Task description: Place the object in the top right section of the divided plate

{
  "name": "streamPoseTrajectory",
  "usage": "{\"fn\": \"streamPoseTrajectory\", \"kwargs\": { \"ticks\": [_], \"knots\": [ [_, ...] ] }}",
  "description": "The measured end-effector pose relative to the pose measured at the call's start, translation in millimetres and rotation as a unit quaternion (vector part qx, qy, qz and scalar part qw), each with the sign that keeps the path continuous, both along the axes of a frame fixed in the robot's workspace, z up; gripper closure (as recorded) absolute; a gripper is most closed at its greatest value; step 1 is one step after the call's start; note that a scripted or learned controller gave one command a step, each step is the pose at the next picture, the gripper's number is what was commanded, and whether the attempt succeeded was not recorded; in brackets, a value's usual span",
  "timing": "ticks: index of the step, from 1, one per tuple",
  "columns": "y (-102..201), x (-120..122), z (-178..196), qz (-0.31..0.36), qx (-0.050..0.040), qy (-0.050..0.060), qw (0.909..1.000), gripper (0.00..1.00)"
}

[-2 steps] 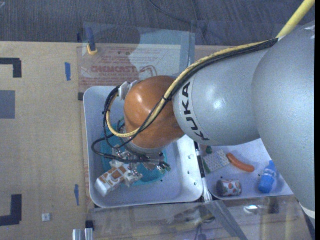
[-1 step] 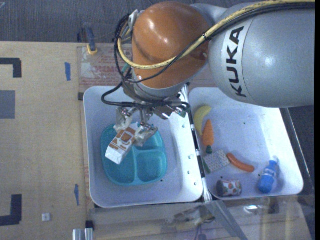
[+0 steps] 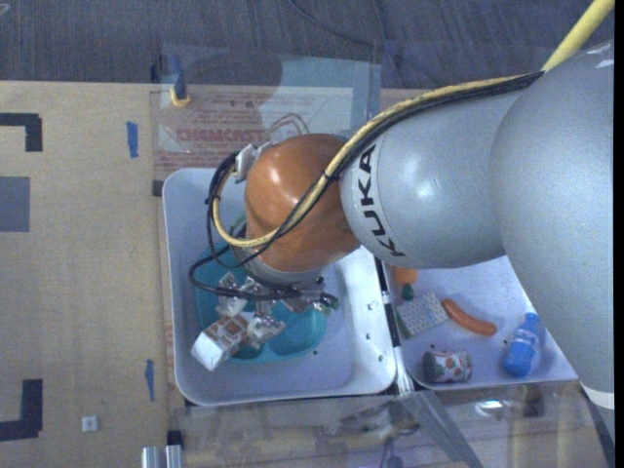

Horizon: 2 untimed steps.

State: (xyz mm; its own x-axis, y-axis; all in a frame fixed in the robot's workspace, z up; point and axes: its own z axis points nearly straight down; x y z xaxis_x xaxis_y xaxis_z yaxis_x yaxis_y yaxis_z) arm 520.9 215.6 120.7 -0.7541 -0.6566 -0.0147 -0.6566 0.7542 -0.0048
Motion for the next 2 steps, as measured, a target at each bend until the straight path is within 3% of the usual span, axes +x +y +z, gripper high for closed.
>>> {"fn": "streamPoseTrajectory", "kwargs": {
  "ticks": [1, 2],
  "knots": [
    [-42.5, 81.9, 114.5, -0.02, -0.0012, 0.005, 0.9998, 1.0],
    [0.3, 59.6, -7.0, 0.026, 0.0007, -0.002, 0.9997, 1.0]
  ]
}}
